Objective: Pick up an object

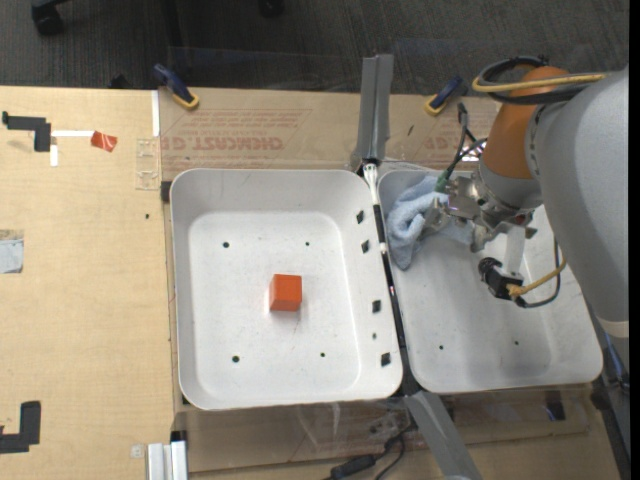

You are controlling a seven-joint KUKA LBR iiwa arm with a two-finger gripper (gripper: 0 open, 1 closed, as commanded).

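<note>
- Two shallow white bins sit side by side on a cardboard-covered bench, with dark carpet beyond.
- Left bin (200, 268): an orange block (286, 293) lies alone near its centre, well apart from the arm.
- Right bin (480, 358): a pale blue cloth (410, 223) is bunched in the far-left corner, against the divider.
- Gripper (447, 211) hangs at the cloth's right edge, so the cloth lies just to its left and is the nearer object; whether it grips anything, I cannot tell.
</note>
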